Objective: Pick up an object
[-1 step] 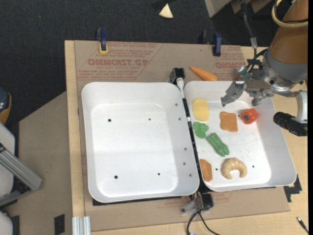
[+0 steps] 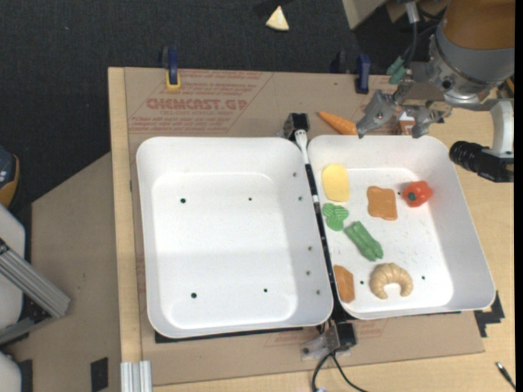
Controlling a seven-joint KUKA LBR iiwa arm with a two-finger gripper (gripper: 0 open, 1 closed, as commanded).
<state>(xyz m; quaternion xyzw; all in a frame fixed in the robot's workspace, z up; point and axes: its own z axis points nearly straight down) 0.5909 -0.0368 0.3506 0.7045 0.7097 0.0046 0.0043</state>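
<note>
- Above the far rim of the right bin (image 2: pixel 470 243) hangs the gripper (image 2: pixel 398 122). Its two fingers are spread apart and nothing is between them.
- Just outside that rim, beside the gripper, lies an orange carrot (image 2: pixel 337 122) on the cardboard.
- Inside the right bin, near the wall it shares with the left bin (image 2: pixel 155 219), sits a yellow piece (image 2: pixel 336 182). Just below it is a small green leafy piece (image 2: pixel 334 215), and next to that a long green pod (image 2: pixel 364 241).
- Toward the middle of the right bin is a brown slab (image 2: pixel 382 202). A red tomato (image 2: pixel 417 193) sits just beside it, closer to the outer wall.
- By the near rim of the right bin lie a tan croissant (image 2: pixel 391 279) and a small orange chunk (image 2: pixel 344 284).
- I think these are toy foods, so they are likely light and hard, and maybe a bit slippery.
- The tomato is close to the gripper and round. Squeezing it across its middle looks like the best hold.
</note>
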